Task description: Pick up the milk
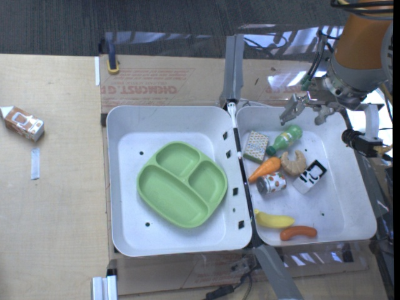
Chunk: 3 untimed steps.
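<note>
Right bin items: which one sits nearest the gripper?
The green bottle, lying just below the gripper; the carrot, can and banana lie farther toward the bin's front.

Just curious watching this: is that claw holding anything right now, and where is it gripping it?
Nothing is held: the gripper hangs open above the right bin's back edge.

My arm (362,36) is running off the top right edge. The carrot (265,167) is covering part of the can (272,183). The writing on the can is looking too small to read.
</note>
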Each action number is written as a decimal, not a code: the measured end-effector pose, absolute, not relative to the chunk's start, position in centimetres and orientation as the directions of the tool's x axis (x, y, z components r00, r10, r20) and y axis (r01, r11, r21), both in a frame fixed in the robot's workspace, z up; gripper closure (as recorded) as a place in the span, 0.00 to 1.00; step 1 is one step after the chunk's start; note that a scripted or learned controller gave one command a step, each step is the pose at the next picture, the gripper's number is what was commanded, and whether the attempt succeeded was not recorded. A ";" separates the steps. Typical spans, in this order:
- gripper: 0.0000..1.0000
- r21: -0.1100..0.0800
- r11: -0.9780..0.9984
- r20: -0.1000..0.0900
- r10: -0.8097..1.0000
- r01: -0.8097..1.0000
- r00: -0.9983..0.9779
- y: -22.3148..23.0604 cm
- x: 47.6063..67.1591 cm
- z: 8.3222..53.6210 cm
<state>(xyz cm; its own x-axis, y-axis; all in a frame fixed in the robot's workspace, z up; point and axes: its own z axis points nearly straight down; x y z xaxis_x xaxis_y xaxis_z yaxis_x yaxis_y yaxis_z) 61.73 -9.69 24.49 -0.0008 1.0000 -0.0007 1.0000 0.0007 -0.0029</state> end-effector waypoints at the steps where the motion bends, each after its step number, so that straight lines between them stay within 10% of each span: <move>1: 0.00 -0.002 0.077 -0.001 0.997 0.997 -0.077 -17.0 60.6 14.2; 3: 0.00 -0.001 0.122 0.000 0.993 0.993 -0.122 -18.9 49.7 9.1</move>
